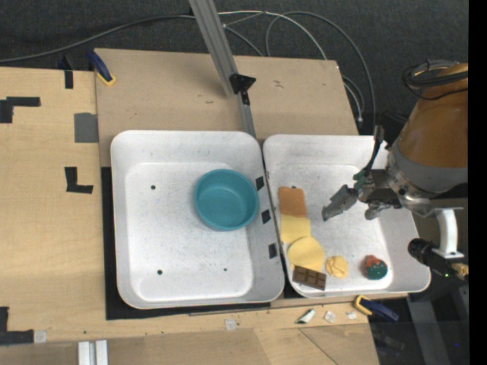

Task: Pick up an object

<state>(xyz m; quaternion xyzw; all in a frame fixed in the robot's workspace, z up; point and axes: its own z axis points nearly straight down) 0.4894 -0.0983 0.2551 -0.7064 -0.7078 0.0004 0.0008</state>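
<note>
My gripper (354, 208) hangs over the middle of the right bin (327, 152), open, with nothing between its fingers (335, 205). To its left, along the bin's left side, lie a brown-orange block (291, 201), a pale yellow square piece (296, 227) and a yellow round piece (307, 249). At the bin's front sit a dark brown chocolate-like bar (310, 277), a small yellow lump (336, 265) and a small red and green object (374, 266). A blue bowl (224, 198) stands in the left bin (152, 158).
A slanted grey pole (217, 36) crosses above the bins' back edge. Cables (304, 21) trail over the dark floor behind the bench. A yellow and blue clamp (368, 306) grips the front edge, another clamp (101, 67) the back left corner.
</note>
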